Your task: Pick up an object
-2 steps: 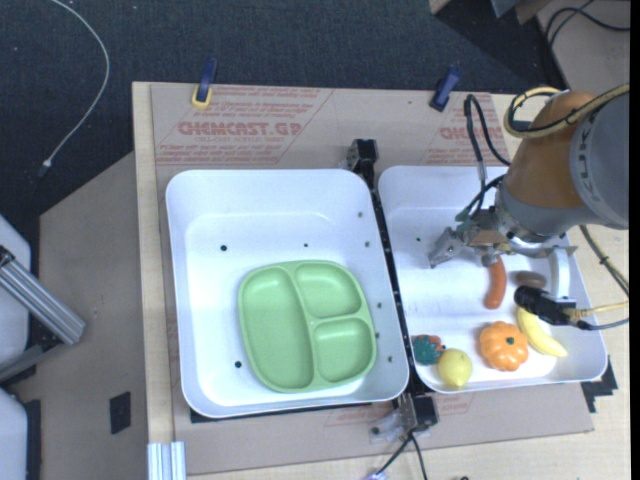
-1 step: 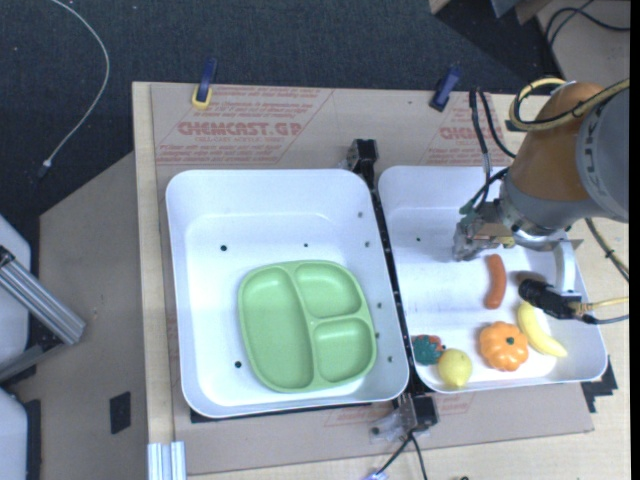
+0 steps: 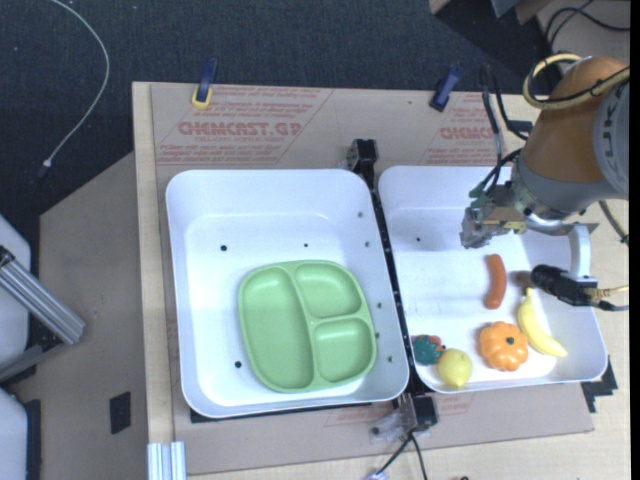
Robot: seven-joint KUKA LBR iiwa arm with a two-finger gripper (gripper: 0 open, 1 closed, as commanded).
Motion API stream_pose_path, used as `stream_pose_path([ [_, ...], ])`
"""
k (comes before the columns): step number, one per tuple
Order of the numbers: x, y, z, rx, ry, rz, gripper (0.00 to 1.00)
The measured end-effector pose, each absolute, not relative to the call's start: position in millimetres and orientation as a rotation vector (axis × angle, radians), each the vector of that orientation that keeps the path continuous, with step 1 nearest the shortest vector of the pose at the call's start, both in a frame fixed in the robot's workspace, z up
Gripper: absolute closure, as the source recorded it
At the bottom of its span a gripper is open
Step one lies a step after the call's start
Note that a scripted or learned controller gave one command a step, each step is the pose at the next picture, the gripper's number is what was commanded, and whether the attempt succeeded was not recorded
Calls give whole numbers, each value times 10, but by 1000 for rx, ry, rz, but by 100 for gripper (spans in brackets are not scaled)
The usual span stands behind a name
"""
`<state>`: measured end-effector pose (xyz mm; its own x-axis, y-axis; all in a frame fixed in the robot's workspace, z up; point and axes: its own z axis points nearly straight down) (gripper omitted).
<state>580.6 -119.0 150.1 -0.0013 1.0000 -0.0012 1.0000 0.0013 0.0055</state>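
Grey claw [image 3: 487, 224] tips indistinct, banana [image 3: 538, 326] partly under black fitting [image 3: 560, 285]

Glossy white plastic bins [image 3: 200, 268], matt green plastic tray [image 3: 305, 323]

We see the scene evenly and brightly lit from above, the two white bins [image 3: 280, 203] close to washing out while the dark floor [image 3: 250, 18] stays dim. Shadows are soft and short, and detail is slightly grainy, softest toward the corners of the view.
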Motion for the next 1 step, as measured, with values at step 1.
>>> stream_pose_path([
  [1,5769,-1245,1963,2218,2217,4,100],
])
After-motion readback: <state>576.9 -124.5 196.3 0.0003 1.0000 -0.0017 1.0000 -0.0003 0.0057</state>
